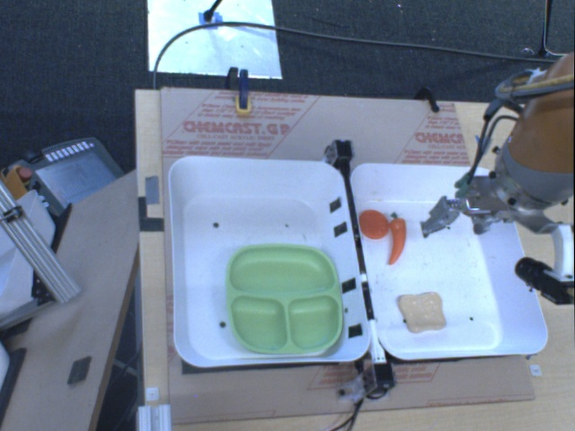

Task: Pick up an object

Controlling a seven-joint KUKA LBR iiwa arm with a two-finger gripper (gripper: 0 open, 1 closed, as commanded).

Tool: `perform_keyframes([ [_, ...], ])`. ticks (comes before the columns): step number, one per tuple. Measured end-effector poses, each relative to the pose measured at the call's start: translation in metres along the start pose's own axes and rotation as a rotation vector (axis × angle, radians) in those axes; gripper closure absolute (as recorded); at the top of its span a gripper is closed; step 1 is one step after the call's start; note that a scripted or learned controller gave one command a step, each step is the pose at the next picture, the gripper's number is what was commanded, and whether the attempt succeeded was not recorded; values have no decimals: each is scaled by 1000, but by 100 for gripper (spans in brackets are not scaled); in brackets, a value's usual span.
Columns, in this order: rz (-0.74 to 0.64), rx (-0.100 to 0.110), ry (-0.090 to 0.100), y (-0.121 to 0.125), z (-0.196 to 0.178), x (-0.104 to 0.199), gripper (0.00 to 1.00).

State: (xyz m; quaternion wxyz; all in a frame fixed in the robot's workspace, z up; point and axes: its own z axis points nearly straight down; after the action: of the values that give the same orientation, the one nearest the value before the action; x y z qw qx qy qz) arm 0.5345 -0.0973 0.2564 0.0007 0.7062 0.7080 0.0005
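Just beside the red pepper (396,239), your hand (440,216) hung mid-approach, grip state unreadable; next you needed a lowering onto it.

In the right bin (503,330), an orange-red tomato (373,224) touches a slim orange pepper (395,239) near the left wall, while a tan bread slice (421,312) lies flat nearer the front.

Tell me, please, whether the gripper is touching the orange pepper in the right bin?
Apart. In the camera view, bare white bin floor separates the gripper from the orange pepper, which lies beside the tomato.
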Motion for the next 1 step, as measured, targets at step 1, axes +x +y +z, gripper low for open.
perform_keyframes([
  [1, 1, 4, 1, 6, 50, 9, 0],
])
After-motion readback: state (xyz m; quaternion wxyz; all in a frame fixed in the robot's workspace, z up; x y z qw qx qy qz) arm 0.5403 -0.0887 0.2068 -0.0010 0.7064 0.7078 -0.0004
